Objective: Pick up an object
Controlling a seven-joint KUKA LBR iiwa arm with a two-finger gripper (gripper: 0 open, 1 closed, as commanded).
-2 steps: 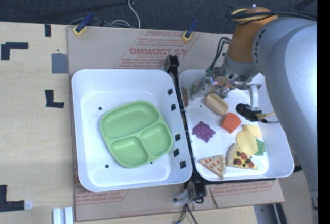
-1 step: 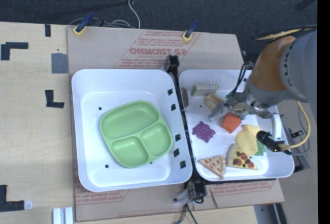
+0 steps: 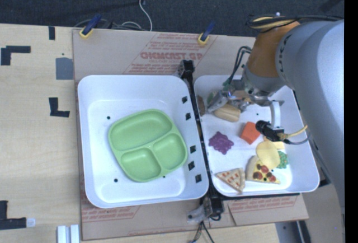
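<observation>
The arm (image 3: 291, 62) reaches in from 3 o'clock, its orange band above the wrist, and its gripper (image 3: 235, 99) sits low over the 12 o'clock end of the right bin (image 3: 302, 180). Whether the fingers are apart or together I cannot tell; the wrist hides them. Just below the gripper lies a tan bread piece (image 3: 226, 113), close to or touching it. Toward 4 o'clock from the bread sits an orange block (image 3: 250, 132); at 7 o'clock from that block is a purple piece (image 3: 221, 142). Near the bin's 6 o'clock edge lie a pizza slice (image 3: 232, 179) and, at its 3 o'clock side, a taco-like toy (image 3: 267, 164). The left bin (image 3: 95, 90) holds a green divided plate (image 3: 147, 145). Both bins rest on a cardboard sheet (image 3: 162, 54) on the worktop (image 3: 33, 141).
</observation>
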